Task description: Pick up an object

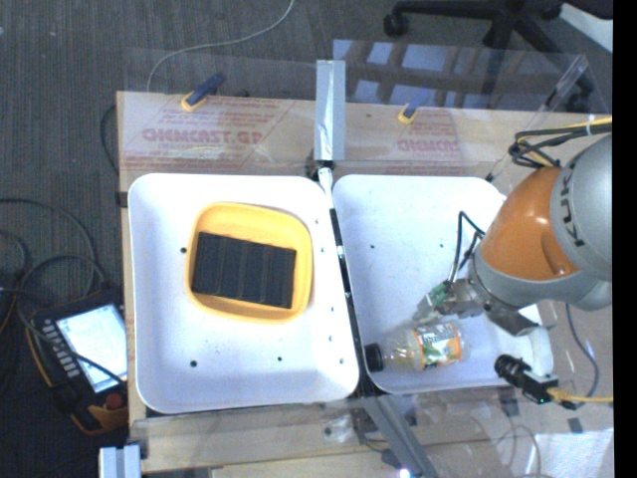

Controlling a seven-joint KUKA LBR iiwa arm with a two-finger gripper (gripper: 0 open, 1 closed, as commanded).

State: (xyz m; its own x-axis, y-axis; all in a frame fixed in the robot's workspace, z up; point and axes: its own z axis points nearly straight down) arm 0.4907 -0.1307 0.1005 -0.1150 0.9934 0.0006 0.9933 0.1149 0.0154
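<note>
— Where the two white bins meet along the middle of the bench, what do we have in each?

— We see a yellow dish (pixel 252 259) in the left bin (pixel 159 357), sitting toward its centre, with a dark ribbed slab (pixel 245 271) lying flat inside the dish. In the right bin (pixel 398 227), we find a clear plastic bottle (pixel 418 348) on its side close to the near edge, its black cap (pixel 373 357) pointing toward the near-left corner and an orange and green label around its body.

— And the arm?

— We see the arm (pixel 542 237), with its orange band, reaching over the right bin's right side. The gripper (pixel 450 299) hangs just above and beside the bottle's far end, near the bin's near-right part.

— Open or closed?

— We cannot tell; the wrist hides that part. We can't make out whether it touches the bottle, either.
</note>
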